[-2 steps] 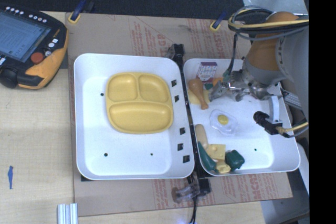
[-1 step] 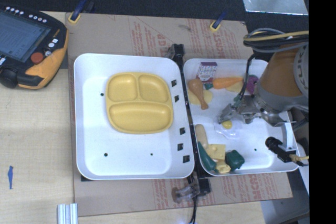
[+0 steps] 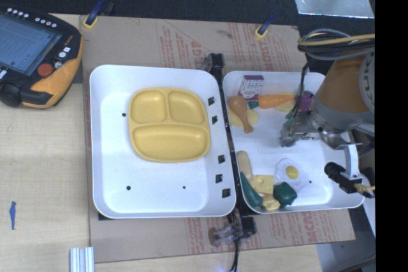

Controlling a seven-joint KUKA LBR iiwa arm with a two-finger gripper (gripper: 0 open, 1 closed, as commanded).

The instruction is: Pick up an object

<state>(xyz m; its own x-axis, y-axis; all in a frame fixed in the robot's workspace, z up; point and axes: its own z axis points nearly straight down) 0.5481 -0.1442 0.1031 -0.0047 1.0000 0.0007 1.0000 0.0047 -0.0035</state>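
Observation:
The right bin holds several toy foods. A brown drumstick lies at its left, with an orange carrot and a small purple-and-white box near the back wall. A fried egg lies near the front. A yellow cheese piece, a dark green item and a tan stick crowd the front left corner. My gripper points down over the bin's middle, just behind the egg and right of the drumstick. Nothing shows in its grasp.
The left bin carries a yellow divided plate. A teach pendant rests on the bench at far left. Cables loop above the arm's grey body, which covers the right bin's back right part.

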